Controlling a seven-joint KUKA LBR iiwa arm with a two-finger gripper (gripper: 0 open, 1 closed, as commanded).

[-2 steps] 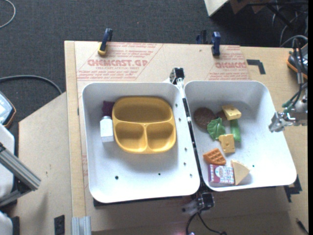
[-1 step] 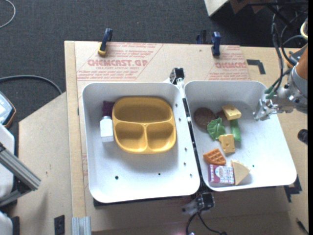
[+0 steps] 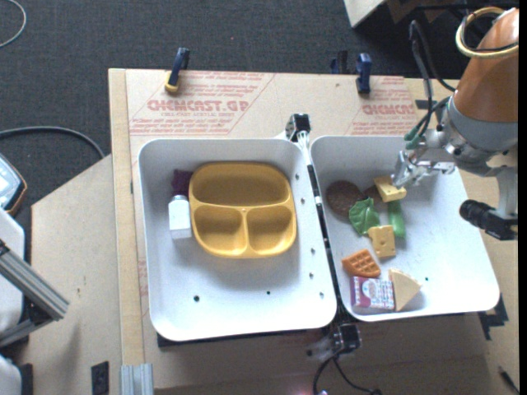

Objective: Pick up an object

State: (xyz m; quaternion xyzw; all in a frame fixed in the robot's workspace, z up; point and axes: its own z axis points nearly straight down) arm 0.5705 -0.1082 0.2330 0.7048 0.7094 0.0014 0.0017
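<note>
The gripper point(image 3: 401, 179) hangs over the right bin point(image 3: 449, 282), near its 12 o'clock wall, fingers closed on a yellow block point(image 3: 389, 191) that sits between them. At the block's 9 o'clock lies a brown disc point(image 3: 342, 195); at 7 o'clock a green leaf point(image 3: 362, 216); at 6 o'clock a green stick point(image 3: 398, 220) and a holed cheese cube point(image 3: 381, 240). Lower sit a ridged orange waffle point(image 3: 361, 263), a carton point(image 3: 371, 294) and a tan wedge point(image 3: 405, 287). Bare white floor lies open toward 3 o'clock. In the left bin point(image 3: 165, 303), a smooth yellow tray point(image 3: 242, 207) has a white bottle point(image 3: 179, 217) touching its 9 o'clock edge.
</note>
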